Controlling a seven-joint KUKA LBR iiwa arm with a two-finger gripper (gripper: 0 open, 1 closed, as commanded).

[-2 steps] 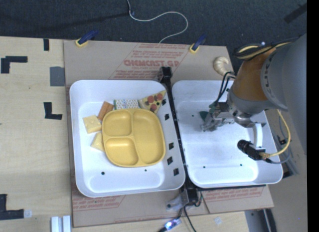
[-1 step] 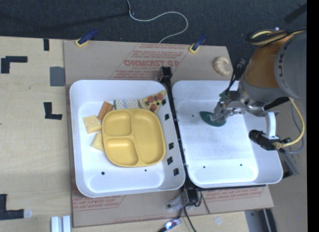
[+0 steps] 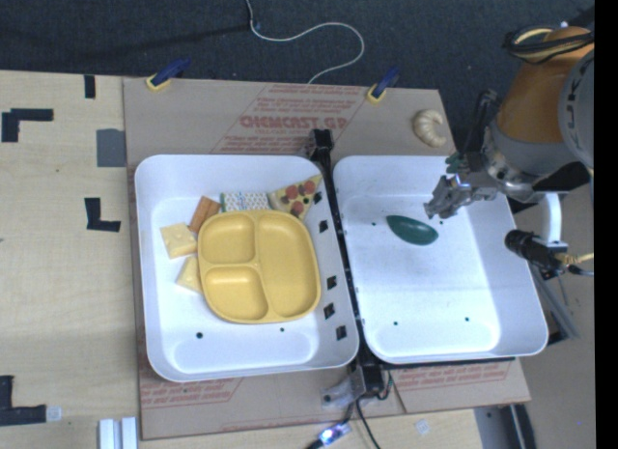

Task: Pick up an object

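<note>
A dark green oval object [image 3: 413, 230] lies on the floor of the right bin [image 3: 435, 322], in its upper half. My gripper [image 3: 443, 199] hangs just above and to the right of it, near the bin's back right area, with nothing seen between its tips. In the left bin [image 3: 164, 244] a yellow divided plate [image 3: 259, 266] rests over several flat pieces: pale yellow ones [image 3: 179, 240], an orange one [image 3: 204, 212] and a patterned one [image 3: 297, 196].
A tan knobbly object [image 3: 432, 126] sits on the cardboard behind the right bin. Two clips [image 3: 168, 73] [image 3: 384, 80] hold the cardboard's back edge. A white cable [image 3: 309, 37] loops across the dark floor. The arm's body [image 3: 546, 109] fills the upper right.
</note>
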